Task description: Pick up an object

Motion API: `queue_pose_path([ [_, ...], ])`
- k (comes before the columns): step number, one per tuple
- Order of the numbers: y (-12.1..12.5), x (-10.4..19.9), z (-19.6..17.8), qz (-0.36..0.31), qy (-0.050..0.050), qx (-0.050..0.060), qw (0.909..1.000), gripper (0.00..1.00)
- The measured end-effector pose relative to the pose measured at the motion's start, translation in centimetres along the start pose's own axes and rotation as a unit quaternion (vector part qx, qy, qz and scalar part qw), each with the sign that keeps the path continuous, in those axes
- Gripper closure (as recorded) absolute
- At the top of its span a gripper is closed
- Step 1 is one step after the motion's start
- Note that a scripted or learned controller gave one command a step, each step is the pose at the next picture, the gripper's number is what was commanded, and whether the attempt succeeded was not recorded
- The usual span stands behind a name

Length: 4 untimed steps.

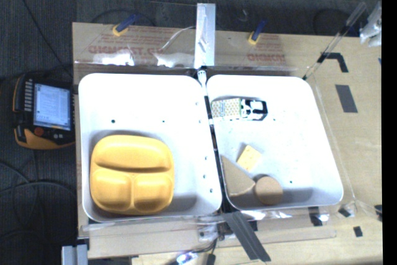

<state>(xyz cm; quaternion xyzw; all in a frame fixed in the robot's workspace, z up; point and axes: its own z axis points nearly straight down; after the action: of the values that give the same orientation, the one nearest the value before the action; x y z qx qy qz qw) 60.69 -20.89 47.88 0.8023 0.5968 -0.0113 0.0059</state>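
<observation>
- Large yellow moulded plastic block point(132, 173) lower left, alone in left white bin point(142, 87): easiest pick.
- Small yellow sponge square point(249, 157), brown cork-like round piece point(268, 188) crowded lower centre-right.
- End effector state: cannot tell.

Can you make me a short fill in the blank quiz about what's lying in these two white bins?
1. The big yellow moulded plastic object lies in the ____ bin.
2. The small pale yellow square block lies in the ____ bin.
3. The round tan disc sits near that bin's ____ wall.
4. The handheld screen unit with orange casing rests ____ the bins.

Missing words: left; right; front; outside
</observation>
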Motion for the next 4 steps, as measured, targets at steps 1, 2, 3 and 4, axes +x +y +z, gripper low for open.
queue_pose_path([
  [1, 0.1, 0.1, -0.9, -0.001, -0.002, 0.0, 1.0, 1.0],
  [2, 0.1, 0.2, -1.8, -0.002, -0.004, 0.0, 1.0, 1.0],
  [3, 0.2, 0.3, -2.7, -0.002, -0.006, 0.0, 1.0, 1.0],
  [4, 0.3, 0.4, -3.6, -0.003, -0.008, 0.0, 1.0, 1.0],
])
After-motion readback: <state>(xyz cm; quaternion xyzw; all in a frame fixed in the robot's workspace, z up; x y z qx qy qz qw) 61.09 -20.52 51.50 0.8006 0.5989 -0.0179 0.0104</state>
